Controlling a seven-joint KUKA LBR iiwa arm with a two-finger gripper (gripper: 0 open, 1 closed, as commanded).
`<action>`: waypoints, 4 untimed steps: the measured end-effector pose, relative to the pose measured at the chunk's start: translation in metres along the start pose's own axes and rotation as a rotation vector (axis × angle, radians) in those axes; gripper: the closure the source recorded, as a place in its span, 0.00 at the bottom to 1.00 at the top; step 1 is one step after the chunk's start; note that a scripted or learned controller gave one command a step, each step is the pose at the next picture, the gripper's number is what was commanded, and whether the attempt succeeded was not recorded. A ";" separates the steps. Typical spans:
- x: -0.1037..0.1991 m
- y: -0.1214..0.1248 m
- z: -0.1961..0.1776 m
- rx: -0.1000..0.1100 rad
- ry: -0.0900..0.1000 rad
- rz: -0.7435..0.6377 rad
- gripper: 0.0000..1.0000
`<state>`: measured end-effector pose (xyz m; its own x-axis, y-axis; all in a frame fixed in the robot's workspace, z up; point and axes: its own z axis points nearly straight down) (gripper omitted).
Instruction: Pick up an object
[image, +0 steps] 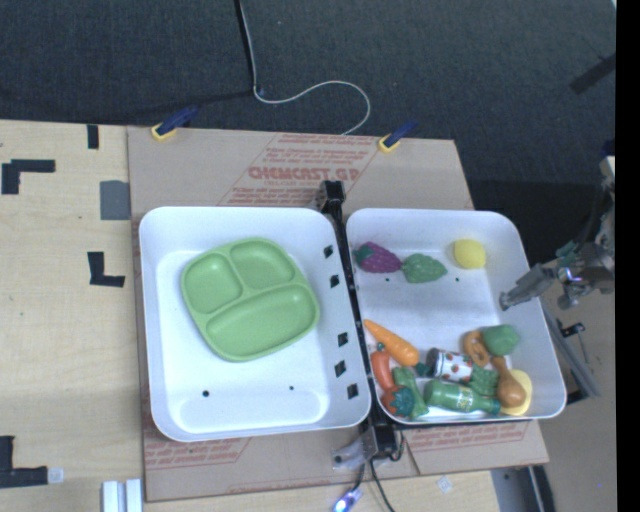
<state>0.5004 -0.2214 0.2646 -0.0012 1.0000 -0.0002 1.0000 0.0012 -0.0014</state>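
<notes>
The right white bin (440, 312) holds several toy foods. A purple fruit (377, 257), a green leafy piece (424, 268) and a yellow lemon (468, 253) lie along its far side. An orange carrot (392, 342) lies near the divider. A cluster fills the near right corner: a green vegetable (500, 338), a small can (452, 365), a green bottle (460, 397) and an orange-yellow piece (515, 388). My gripper (522, 290) hangs over the bin's right rim, just above the green vegetable, with nothing visibly in it.
The left white bin (165, 300) holds a green divided plate (250, 297). Both bins rest on a cardboard sheet (290, 170). A white cable (300, 95) loops across the dark floor behind. Clips (335, 195) join the bins along the centre divider.
</notes>
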 end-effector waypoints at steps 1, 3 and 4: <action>0.078 -0.015 -0.102 -0.011 0.000 -0.009 0.00; 0.146 -0.002 -0.182 -0.010 0.001 -0.009 1.00; 0.237 0.003 -0.108 0.007 0.002 -0.009 1.00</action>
